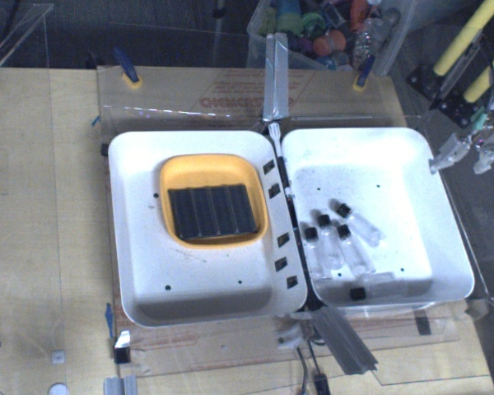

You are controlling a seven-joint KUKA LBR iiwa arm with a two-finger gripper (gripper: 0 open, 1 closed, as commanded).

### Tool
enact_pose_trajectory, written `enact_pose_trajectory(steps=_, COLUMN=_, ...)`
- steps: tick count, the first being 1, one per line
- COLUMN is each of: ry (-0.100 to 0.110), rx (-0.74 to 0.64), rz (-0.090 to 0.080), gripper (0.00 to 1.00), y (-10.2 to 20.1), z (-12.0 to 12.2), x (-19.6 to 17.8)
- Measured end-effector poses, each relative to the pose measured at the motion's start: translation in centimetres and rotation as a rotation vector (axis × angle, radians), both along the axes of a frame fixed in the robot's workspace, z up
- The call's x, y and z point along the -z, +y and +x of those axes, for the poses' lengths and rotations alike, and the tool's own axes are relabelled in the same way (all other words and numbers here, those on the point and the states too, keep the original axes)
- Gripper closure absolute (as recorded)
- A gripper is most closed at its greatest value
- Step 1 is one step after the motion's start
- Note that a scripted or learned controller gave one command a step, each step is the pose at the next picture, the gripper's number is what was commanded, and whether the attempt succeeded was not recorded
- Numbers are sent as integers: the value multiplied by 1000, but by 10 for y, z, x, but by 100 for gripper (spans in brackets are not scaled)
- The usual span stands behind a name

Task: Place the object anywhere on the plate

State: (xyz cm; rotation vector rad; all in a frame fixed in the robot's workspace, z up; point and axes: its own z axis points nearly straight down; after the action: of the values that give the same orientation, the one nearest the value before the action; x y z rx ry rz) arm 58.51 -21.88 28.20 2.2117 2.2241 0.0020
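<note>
The camera view looks down on a wooden bench (33,220) carrying two shallow white bins side by side. The left bin (136,286) holds a yellow plate (174,175) with rounded corners, and a dark ribbed rectangular object (212,211) lies flat on the plate, roughly centred and covering most of its floor, with the yellow rim showing all round it.

The right bin (403,163) holds a loose cluster of small clear vials with black caps (339,233), lying near the bin's left and front part, close to the divider between the bins. One more small black piece (356,294) sits at the bin's front edge.

The gripper (469,148) is at the far right, just outside the upper right corner of the right bin and above bench level. It is well apart from the dark ribbed object, with the whole right bin between them. Nothing is visible between its fingers; whether they stand apart or together cannot be told at this size.

Behind the bins, a clear box of coloured toys (329,11) stands at the back.
</note>
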Motion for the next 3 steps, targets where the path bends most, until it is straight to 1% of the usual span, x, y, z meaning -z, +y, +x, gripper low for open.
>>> enact_pose_trajectory(steps=1, ry=6, rx=-51, rz=3, gripper=0, y=-4, z=-21, x=-8)
enact_pose_trajectory(steps=2, ry=5, rx=-27, rz=4, gripper=0, y=-5, z=-43, x=-28)
enact_pose_trajectory(steps=3, ry=6, rx=-61, rz=4, gripper=0, y=-4, z=-67, x=-32)
